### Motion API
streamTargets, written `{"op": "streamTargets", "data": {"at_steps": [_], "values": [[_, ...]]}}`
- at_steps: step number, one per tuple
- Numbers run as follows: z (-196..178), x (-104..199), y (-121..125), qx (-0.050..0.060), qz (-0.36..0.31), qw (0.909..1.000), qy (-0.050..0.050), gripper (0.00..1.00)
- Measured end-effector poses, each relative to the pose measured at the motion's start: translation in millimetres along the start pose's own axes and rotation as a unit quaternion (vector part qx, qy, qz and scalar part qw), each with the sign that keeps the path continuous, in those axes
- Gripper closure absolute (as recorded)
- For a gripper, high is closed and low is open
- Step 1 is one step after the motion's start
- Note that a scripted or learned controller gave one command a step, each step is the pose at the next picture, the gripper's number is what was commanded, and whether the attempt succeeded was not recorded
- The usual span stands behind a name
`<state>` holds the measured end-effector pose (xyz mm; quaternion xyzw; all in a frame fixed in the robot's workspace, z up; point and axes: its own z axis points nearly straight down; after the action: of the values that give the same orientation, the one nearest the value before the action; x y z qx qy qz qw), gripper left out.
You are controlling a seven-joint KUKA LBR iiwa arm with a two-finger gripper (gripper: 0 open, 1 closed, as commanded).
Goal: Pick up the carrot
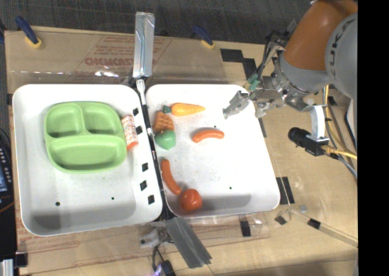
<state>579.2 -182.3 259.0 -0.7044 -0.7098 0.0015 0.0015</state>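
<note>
The carrot [187, 109], orange with a paler yellow end, lies on its side near the far edge of the right bin [249, 165]. My gripper [234, 107] hangs over the bin's far right corner, to the right of the carrot and apart from it. Nothing shows in the gripper. The grey arm with its orange band [316, 31] reaches in from the right.
Around the carrot in the right bin lie a brown waffle-like piece [162, 121], a green vegetable [165, 140], an orange sausage shape [208, 135], a red sausage [170, 177] and a red tomato [191, 199]. The left bin holds a green divided tray [85, 135] and a small packet [129, 131].
</note>
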Motion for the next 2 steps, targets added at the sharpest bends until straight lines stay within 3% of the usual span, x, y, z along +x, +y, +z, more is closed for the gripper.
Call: {"op": "streamTargets", "data": {"at_steps": [1, 2], "values": [[141.9, 62.8, 75.6, 0.002, -0.064, 0.9979, 0.001, 0.00], [166.9, 43.6, 77.9, 0.001, 0.146, 0.9893, 0.001, 0.00]]}}
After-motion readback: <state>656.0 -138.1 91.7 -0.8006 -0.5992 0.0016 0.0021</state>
